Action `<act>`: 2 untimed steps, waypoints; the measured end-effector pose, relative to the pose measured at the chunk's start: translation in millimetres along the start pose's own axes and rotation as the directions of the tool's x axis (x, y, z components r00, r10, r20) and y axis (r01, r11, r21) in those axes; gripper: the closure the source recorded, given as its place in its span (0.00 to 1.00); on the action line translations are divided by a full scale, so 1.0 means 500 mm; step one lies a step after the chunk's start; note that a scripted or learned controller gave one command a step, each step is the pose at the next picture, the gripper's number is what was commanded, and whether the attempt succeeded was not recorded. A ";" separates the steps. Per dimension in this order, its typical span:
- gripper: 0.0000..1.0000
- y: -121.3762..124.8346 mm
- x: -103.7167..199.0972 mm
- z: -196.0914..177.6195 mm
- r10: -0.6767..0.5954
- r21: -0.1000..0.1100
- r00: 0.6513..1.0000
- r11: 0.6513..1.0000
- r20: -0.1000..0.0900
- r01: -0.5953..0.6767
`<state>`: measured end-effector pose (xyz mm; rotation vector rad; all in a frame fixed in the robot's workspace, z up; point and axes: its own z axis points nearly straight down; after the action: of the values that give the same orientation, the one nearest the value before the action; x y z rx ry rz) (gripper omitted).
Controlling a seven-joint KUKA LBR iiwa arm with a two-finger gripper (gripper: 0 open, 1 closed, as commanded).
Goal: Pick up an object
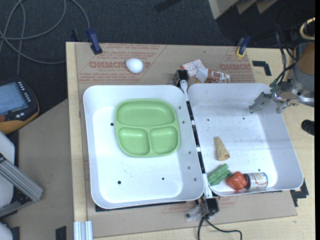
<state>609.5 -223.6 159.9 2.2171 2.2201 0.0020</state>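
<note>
Left bin (100,149): green divided plate (148,127) only. Lower right of frame, clustered near the right bin's (280,149) front wall: cone (220,148), green piece (218,174), red-capped bottle (248,180). Gripper (261,103) at upper right, fingers spread, nothing between them (well apart from targets). Risk: crowding could spoil a grasp.

Looking down from above the bench (150,59) at a slant, from a fixed spot on its near side, facing toward the far edge and the dark floor (150,14) beyond. Standing far enough off to be taking in both white bins whole: left bin (100,184) sitting near the middle of the picture, right bin (280,149) reaching toward the right side. Showing the bench's far edge with its two blue clamps (93,40) along the top, and its near edge running close to the bottom. Catching the arm (305,79) entering at the right, over the right bin's far right corner.
</note>
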 end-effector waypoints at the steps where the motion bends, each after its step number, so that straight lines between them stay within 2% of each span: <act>1: 0.00 -0.035 0.194 -0.094 -0.001 0.004 1.000 1.000 -0.004 0.001; 2: 0.00 -0.125 0.222 0.150 0.001 0.004 1.000 1.000 -0.002 -0.001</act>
<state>547.3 -112.6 84.3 2.2221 2.2219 -0.0004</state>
